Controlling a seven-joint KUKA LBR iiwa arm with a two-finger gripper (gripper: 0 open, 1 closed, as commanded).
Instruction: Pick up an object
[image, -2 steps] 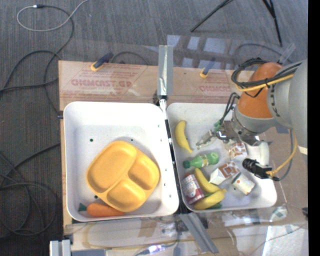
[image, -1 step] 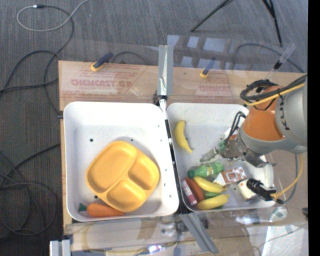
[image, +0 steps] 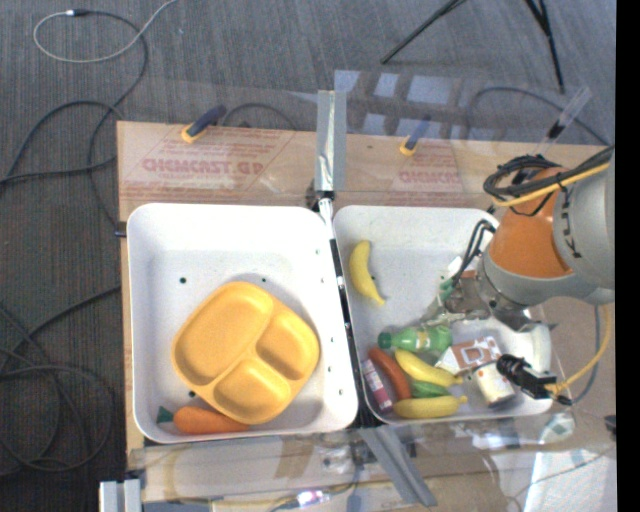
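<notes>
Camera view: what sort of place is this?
Likely a robot grasping test cell in a lab: two white bins of toy food on a taped board, a KUKA arm reaching in, loose cables over grey carpet.

Lab: cables (image: 60, 140), plywood bench (image: 230, 160).

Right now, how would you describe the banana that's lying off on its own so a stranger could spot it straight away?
Look in the right-hand white bin, in its upper left part near the divider between the two bins. A single yellow banana lies there on bare white floor, running top to bottom. The other bananas sit in the crowded pile along that bin's lower edge, whereas this one touches nothing.
</notes>
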